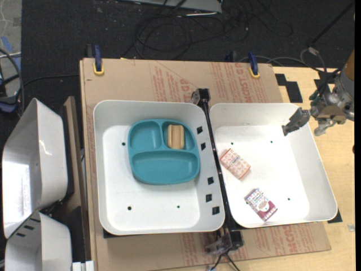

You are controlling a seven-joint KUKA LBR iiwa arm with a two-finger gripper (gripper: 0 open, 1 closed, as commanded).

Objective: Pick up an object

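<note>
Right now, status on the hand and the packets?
Hand open, over right bin's upper right edge, holding nothing. Two packets lie flat in that bin, untouched. Nothing between hand and packets.

Glossy white plastic bins [113, 168], matt teal plastic tray [152, 168], brown cardboard base [169, 75]

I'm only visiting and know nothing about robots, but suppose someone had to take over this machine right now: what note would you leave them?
Gripper: open, holding nothing, hovering over the upper right edge of the right bin.
Things: two small packets lie in the right bin, a pink one near its left side and a pink and white one lower down. The left bin holds a teal divided tray with a tan block in its upper right compartment.
Done: nothing picked up so far.
Left: lower onto an object, close on it and lift. The pink packet looks nearest.
</note>
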